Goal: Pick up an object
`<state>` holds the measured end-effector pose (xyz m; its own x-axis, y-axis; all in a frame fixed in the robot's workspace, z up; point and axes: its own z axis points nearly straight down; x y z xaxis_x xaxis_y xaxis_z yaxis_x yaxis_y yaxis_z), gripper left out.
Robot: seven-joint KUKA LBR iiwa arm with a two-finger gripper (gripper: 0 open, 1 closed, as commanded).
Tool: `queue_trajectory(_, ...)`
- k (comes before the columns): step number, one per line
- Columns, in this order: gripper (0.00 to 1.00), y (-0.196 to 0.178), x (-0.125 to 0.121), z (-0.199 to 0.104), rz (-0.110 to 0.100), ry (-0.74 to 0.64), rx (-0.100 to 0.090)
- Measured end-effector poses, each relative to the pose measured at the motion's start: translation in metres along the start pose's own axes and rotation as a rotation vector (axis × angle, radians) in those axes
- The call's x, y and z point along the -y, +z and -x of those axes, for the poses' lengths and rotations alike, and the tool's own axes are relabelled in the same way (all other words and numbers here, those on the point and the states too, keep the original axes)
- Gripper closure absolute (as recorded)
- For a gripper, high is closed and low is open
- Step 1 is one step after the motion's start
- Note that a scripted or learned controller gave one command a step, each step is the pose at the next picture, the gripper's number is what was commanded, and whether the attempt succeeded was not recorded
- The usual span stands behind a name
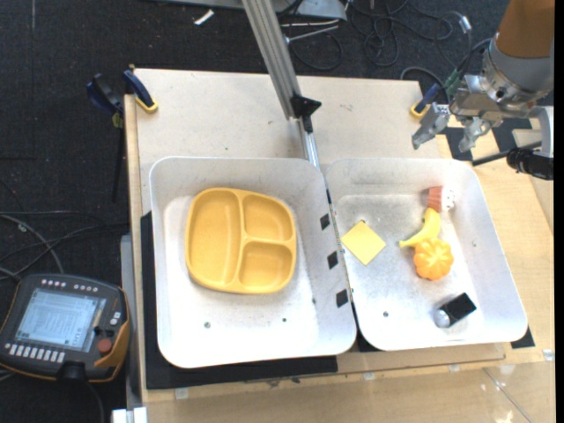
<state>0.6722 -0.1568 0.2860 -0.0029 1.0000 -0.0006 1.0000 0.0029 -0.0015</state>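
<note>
Five small things lie in the right bin [493, 263], and any one of them would do. My pincer [448, 132] hangs released above the bench, off the bin's rim at about one o'clock, with its fingers apart and nothing between them.

The yellow square [363, 242] lies flat near the bin's nine o'clock side. It looks thin and light, so I judge it hard to take: I would have to pinch across two opposite edges, low against the floor.

The banana [425, 231] sits right of centre, touching the orange gourd [433, 259] just at its five o'clock. Both look like light, hard, smooth plastic toys, likely slippery. I would close across the banana's narrow middle; the gourd is rounder and might squirt out.

A small red and white piece [439, 199] lies at the banana's twelve o'clock tip, too small for me to name.

The black block [456, 308], with a grey end, rests alone toward the bin's five o'clock. It seems stiff and flat-sided, well apart from the rest, so I judge it the easiest grip, taken across its short sides.

The left bin [176, 324] holds a yellow tray [241, 240], wide and awkward for me.

My arm is cut off at the upper right corner, and a slanting metal pole [275, 47] crosses the bench's far part.
</note>
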Motion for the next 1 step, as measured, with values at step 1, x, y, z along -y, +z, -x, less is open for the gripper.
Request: queue_trajectory(1,0.0,0.0,0.0001,0.0002,0.0,0.0,0.0)
